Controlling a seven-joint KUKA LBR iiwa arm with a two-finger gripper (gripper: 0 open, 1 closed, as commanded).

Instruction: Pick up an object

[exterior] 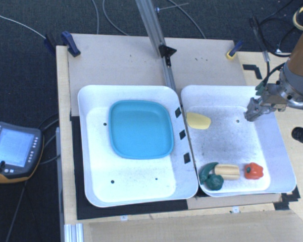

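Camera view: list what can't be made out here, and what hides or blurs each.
- Gripper, camera view: small and blurred, so its finger state is unreadable.
- Arm: cut off by the right edge.
- Green object in the right bin: partly covered by the tan piece; shape unclear.
- Red object: too small to identify.
- Pendant: screen text too small to read.

A robotics lab: a plywood bench [116, 54] on dark carpet [20, 59], loose cables [91, 4], clamps [70, 43], and a teach pendant [12, 150] at left.
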